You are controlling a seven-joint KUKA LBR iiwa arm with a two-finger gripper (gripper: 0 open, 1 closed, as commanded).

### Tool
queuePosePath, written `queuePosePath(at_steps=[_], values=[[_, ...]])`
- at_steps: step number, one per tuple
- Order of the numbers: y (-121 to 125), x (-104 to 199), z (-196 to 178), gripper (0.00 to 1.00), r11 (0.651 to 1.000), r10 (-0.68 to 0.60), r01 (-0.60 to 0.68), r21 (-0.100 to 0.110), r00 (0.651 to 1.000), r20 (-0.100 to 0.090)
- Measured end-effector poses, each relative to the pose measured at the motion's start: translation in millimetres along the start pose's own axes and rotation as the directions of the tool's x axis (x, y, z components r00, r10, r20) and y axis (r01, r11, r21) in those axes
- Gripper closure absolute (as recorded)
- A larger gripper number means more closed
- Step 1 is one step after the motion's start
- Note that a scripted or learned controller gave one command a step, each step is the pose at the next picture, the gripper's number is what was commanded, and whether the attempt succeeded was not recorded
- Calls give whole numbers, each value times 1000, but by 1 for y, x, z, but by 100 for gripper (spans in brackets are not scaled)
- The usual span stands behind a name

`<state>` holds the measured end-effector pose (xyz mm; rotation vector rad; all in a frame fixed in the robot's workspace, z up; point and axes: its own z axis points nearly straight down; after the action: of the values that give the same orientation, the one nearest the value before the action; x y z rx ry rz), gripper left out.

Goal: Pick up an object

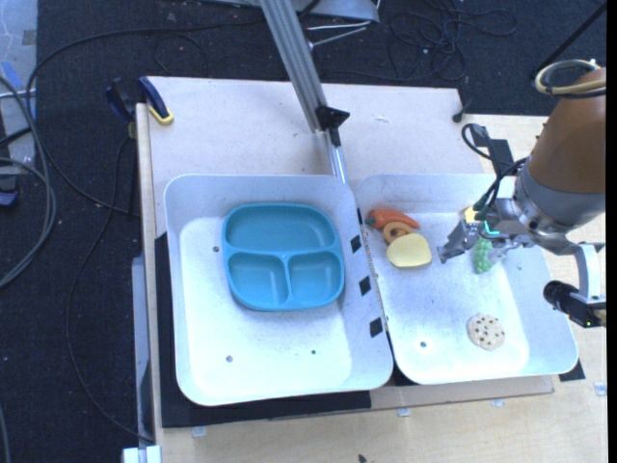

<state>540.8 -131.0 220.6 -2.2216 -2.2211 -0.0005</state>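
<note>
Your gripper [469,244] hangs over the right bin [540,355], toward its far right part, with the arm [569,162] coming in from the right. How it is set you cannot tell from here: the dark metal parts blur together at its tip.

A small green thing [481,257] shows right at the tip, touching or just under it, but you cannot tell whether it is pinched or only lying beneath.

Left of the gripper, near but apart, you have a yellow piece [409,251] lying on the bin floor. An orange piece [393,223] lies just beyond it, touching its far edge, close to the bin's left wall.

A cookie [485,331] lies nearer to you than the gripper, well apart from it, toward the bin's near right part.

In the left bin [193,355] you see a blue tray [284,256] with three compartments, sitting flat.
</note>
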Motion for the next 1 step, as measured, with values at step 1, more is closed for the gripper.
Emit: queuePosePath(at_steps=[1], values=[[0, 0, 0, 0, 1000, 0, 0, 0, 1000, 0]])
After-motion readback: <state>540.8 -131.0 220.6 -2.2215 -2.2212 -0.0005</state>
